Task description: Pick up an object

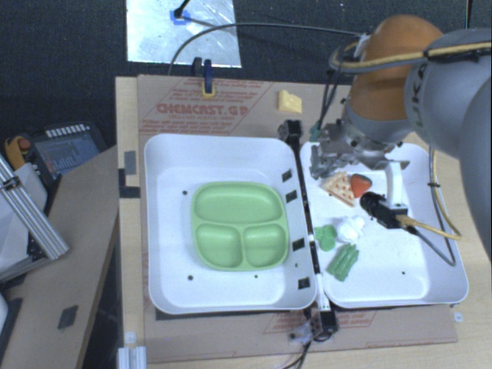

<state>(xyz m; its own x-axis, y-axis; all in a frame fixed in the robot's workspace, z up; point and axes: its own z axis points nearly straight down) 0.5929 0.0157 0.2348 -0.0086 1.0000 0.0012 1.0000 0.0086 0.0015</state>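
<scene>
Two shallow white plastic bins sit side by side under me: the left bin (165,206) carries one pale green tray (238,225) with three compartments and rounded corners, matte and smooth; the right bin (430,275) holds the loose pieces. I count five there: one waffle-patterned pizza wedge (339,187), one glossy red piece (360,183) touching it, one small white lump (351,228), one rounded green piece (326,237), and one ribbed green pod (343,261). The pod's long axis runs diagonally, its far end aimed toward the white lump. My gripper (327,160) hangs at the right bin's far left corner, just above the pizza wedge. I cannot tell how my jaws stand, nor whether they have hold of anything.
</scene>
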